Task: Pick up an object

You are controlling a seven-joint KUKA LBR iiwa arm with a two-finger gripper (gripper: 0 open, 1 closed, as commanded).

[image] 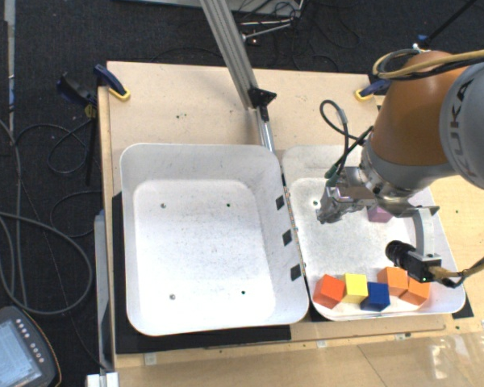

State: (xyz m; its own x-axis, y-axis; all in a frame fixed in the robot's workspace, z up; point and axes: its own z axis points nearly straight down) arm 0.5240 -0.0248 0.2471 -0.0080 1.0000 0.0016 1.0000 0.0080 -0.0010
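Camera view shows you the bench (185, 95) with two white bins. Left bin (137, 240) sits beside the right bin (306, 164), and the arm (436, 119) reaches over the right one. You see the gripper (332, 208) above that bin's floor, but you cannot tell its state. Along the near wall lie blocks: orange block (330, 289), yellow block (356, 285), blue block (377, 296), and two more orange blocks (406, 285). A purple piece (379, 214) shows just beside the wrist.
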